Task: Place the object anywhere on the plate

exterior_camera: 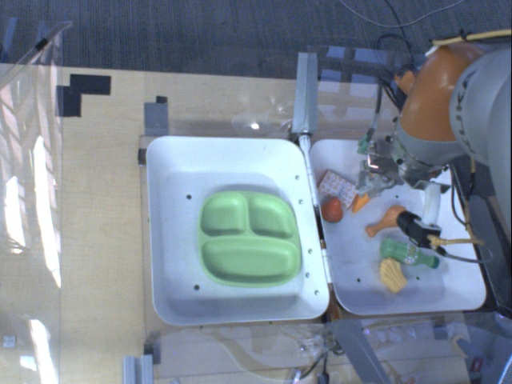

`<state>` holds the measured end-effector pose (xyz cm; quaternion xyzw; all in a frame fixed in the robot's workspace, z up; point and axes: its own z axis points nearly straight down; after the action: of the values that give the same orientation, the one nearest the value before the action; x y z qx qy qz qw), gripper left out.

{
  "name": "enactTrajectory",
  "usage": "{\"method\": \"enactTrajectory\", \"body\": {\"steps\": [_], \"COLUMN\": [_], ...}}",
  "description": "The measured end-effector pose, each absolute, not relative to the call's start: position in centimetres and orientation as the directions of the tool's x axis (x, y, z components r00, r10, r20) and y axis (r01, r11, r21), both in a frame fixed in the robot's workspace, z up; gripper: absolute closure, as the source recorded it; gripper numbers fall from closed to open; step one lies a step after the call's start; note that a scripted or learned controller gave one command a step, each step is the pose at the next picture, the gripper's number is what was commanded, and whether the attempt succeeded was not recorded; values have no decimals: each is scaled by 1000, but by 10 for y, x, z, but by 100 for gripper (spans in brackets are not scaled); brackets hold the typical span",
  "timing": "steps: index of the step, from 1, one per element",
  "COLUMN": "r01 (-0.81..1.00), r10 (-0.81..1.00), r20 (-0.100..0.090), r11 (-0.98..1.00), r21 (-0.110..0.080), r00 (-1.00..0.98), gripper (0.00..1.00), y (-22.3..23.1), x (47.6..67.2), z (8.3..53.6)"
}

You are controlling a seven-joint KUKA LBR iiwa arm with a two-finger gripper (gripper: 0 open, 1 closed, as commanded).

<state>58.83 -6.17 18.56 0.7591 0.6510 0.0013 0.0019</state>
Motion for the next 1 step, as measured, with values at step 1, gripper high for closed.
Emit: {"method": "enactTrajectory", "body": {"steps": [1], "r01": [930], "r10": [931], "r20": [1], "r11": [-366], "r21": [9], "r00": [366], "gripper": [100], "y": [-112], "x": [589], "z": [315]}}
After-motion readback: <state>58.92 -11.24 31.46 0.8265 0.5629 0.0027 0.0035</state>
